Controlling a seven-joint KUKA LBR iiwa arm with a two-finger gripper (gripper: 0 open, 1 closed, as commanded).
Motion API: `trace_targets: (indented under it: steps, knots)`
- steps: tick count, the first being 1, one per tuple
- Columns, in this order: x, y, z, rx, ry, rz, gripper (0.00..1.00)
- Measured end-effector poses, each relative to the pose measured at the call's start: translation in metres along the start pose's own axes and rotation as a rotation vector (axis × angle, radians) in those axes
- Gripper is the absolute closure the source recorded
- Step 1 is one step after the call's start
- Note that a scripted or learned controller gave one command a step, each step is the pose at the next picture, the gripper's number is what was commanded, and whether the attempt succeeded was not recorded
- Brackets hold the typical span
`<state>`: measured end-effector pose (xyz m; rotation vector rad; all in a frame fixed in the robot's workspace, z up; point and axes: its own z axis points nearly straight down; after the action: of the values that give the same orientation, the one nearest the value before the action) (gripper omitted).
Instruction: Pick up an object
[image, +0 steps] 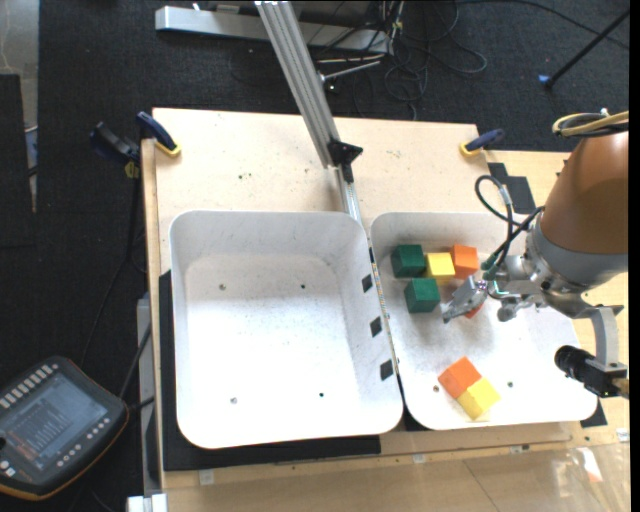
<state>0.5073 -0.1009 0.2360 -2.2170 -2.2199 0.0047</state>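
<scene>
In the right bin (545, 405), my gripper (463, 300) hangs low near the middle, reaching in from the right. Just left of it sits a green block (422, 294). Behind that stand another green block (408, 260), a yellow block (441, 265) and an orange block (465, 259) in a row. A small patch of red (474, 309) shows right beside the gripper; I cannot make out what it is. Nearer the front lie an orange block (460, 375) and a yellow block (479, 398), touching each other.
The left bin (182, 240) sits beside the right one, their walls meeting in the middle. A slanted metal rail (300, 80) comes down to the bins' back edge. A teach pendant (40, 425) lies on the floor at lower left. Clamps (160, 135) hold the board's back corners.
</scene>
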Motion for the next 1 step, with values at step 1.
trace_targets:
  steps: [1]
  knots:
    - [-0.0002, 0.0008, -0.0019, -0.005, -0.001, 0.002, 0.0]
